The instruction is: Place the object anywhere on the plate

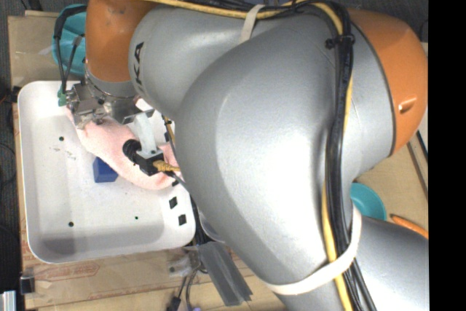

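Wooden bench carries a white bin. A blue block lies on the bin floor, just left of a pink plate; its long axis cannot be told. The arm leans low over the plate. Gripper state: cannot tell.

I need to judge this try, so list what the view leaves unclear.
- Gripper: tucked beneath the arm's wrist in the camera view; its state is unreadable.
- Pink plate: its upper and right parts lie under the wrist.
- Blue block: sits at the plate's edge; on or beside it is unclear.
- Right bin: covered by the arm.
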Robot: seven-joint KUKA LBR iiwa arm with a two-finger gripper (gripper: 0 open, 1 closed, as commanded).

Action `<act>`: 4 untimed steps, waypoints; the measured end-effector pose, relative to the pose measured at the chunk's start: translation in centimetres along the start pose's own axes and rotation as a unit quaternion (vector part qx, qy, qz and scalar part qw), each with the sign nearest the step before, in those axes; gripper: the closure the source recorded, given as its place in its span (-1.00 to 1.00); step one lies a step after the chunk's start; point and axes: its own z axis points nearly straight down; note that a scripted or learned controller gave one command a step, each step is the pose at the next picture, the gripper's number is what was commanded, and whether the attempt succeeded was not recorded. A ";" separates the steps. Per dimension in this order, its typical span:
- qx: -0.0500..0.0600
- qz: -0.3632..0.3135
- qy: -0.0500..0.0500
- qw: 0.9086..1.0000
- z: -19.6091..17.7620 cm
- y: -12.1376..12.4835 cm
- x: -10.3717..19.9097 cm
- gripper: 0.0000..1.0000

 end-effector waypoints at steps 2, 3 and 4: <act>0.000 -0.119 0.000 0.993 0.6 -4.2 -3.7 1.00; -0.001 -0.106 0.000 0.994 -5.9 -9.6 -0.7 1.00; 0.000 -0.166 0.000 0.986 3.5 -13.2 3.9 1.00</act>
